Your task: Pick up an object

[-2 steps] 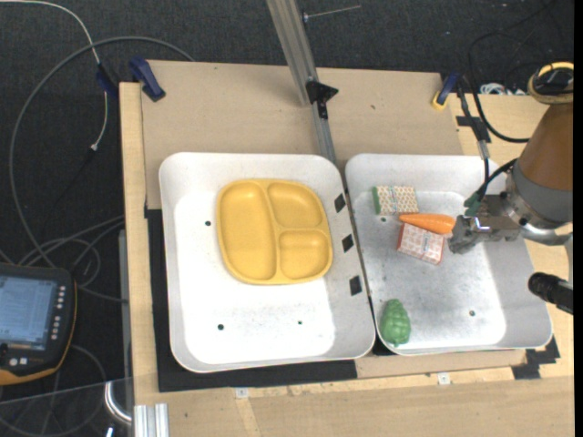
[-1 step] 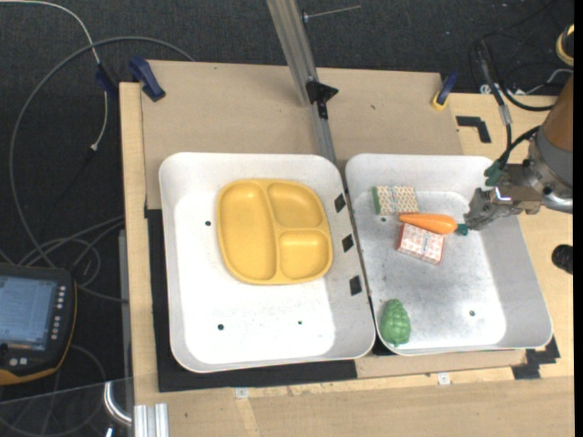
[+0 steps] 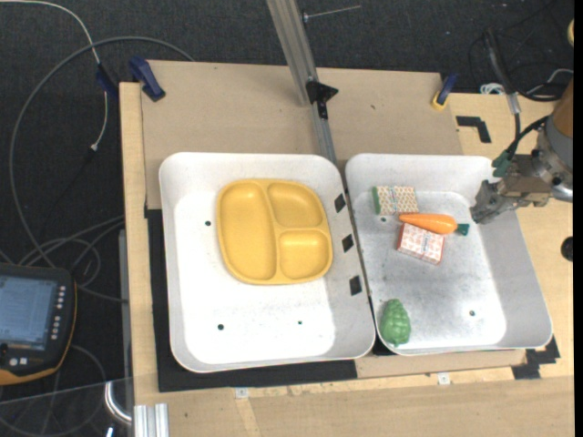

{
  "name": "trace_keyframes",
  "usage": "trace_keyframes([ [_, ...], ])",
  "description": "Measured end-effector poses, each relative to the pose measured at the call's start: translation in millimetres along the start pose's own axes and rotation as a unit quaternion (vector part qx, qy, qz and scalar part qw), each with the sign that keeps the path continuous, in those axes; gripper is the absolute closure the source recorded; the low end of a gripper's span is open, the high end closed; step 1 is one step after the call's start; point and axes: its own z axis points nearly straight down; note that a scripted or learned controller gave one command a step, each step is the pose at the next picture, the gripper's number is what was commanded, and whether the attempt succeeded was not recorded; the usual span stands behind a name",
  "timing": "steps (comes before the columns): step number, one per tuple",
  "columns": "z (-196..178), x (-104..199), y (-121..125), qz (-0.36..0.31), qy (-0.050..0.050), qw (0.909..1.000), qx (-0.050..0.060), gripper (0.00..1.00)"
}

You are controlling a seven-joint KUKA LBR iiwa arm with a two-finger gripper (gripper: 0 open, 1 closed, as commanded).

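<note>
While over bin [image 3: 510, 335]: gripper [image 3: 481, 209] nr carrot [image 3: 428, 223]

Tan wooden bench top [image 3: 237, 107] on dark carpet floor [image 3: 55, 116]. Thin white cables [image 3: 55, 12] loop over the carpet off the bench's left edge. Blue clamps [image 3: 146, 78] at its far-left corner. Aluminium post [image 3: 290, 30] rises from the far edge. Handheld screen pendant [image 3: 32, 317] on floor, near-left.

The tabletop [image 3: 237, 107] is a light brown board. On it lie two shallow white bins side by side, the left bin [image 3: 182, 271] and the right bin [image 3: 510, 308], touching along the middle. A black mat [image 3: 157, 335] lies under the bins. Blue clamps [image 3: 146, 78] grip the far edge.
</note>
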Motion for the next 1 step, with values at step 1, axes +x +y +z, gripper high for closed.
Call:
trace_keyframes([
  [1,15.2,47.4,7.6,-0.002,0.002,1.0000,0.004,1.00],
])
